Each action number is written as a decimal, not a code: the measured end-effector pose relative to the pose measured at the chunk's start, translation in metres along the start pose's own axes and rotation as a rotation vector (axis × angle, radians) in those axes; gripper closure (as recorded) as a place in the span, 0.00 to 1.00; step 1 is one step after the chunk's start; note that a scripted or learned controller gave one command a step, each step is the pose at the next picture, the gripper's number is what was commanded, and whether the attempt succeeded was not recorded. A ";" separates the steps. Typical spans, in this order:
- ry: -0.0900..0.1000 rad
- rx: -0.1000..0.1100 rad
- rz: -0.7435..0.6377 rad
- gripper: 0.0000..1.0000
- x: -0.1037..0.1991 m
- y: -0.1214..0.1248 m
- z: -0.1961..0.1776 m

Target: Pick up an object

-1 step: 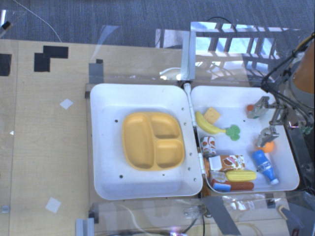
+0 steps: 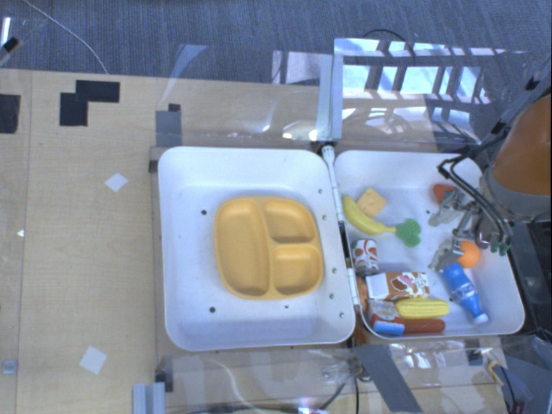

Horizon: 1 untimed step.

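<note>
Going across from the far side: well left of the gripper (image 2: 454, 231), the left bin (image 2: 185, 231) has a yellow divided plate (image 2: 266, 247) sitting flat in the middle of it, three compartments, long one on its left and two smaller ones on its right. Everything else is in the right bin (image 2: 405, 166), which is where the arm hangs. Closest to the divider, so still a fair way left of the gripper, there's a banana (image 2: 364, 218) lying at a slant with a tan cracker-looking square (image 2: 373, 202) just above it, and a small red and white can (image 2: 366, 254) below it. A bit nearer, a green broccoli piece (image 2: 410, 230) sits at the banana's right tip, just left of the gripper. Down and left of the gripper there's a pile: a white card (image 2: 377, 284), a printed snack packet (image 2: 409, 283), a corn cob (image 2: 421, 307) lying across a red sausage (image 2: 418, 324), plus a little blue bit (image 2: 388, 327) at the bin's lower rim. The gripper itself is low over the right part of this bin, fingers spread apart with nothing between them as far as I can see. Just right of it is an orange ball (image 2: 469, 253), and just below that a blue bottle (image 2: 464, 291) with a white cap, tilted. Something red-orange (image 2: 442, 192) peeks out up behind the gripper, can't tell what.
</note>
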<state>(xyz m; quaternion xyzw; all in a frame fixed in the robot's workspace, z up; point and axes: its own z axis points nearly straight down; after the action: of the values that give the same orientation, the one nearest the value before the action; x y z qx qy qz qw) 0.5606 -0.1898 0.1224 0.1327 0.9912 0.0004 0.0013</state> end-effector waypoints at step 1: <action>-0.007 0.001 -0.259 0.00 -0.016 0.002 -0.013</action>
<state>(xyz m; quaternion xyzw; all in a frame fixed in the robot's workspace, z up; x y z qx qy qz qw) 0.5764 -0.1918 0.1352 0.0036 1.0000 -0.0008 0.0048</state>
